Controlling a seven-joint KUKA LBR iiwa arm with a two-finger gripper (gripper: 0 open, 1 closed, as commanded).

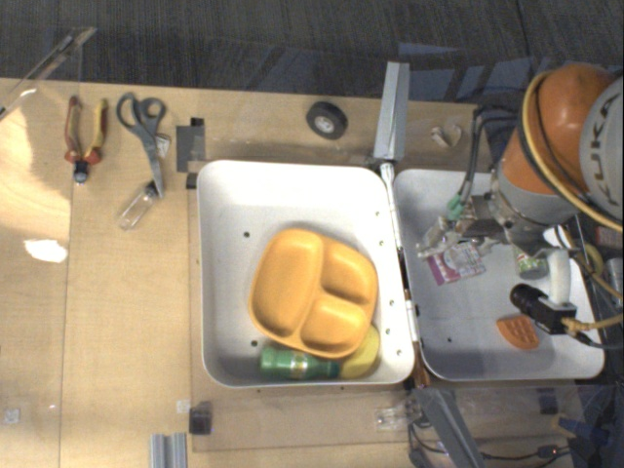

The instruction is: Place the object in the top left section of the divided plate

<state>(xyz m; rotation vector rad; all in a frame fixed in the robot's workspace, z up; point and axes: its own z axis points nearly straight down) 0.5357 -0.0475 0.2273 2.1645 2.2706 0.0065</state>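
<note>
1. Pliers (82,136), scissors (146,135) and tape roll (327,119) lie on the wooden bench (107,310).
2. The yellow plate (314,289) sits tilted in the left bin (224,261), over a green object (292,363) and yellow object (363,355).
3. In the right bin (468,349), the gripper (458,240) hovers over a purple card (456,264); an orange object (519,331) lies nearby. Its grip cannot be told.

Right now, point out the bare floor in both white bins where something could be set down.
Left white bin: bare floor along its far side and left side, around the yellow divided plate. Its near edge is crowded: a green bottle and a yellow-green fruit are tucked against the plate. Right white bin: bare in the near-left, between the purple packet and orange ridged piece. The gripper crowds the far side.
</note>
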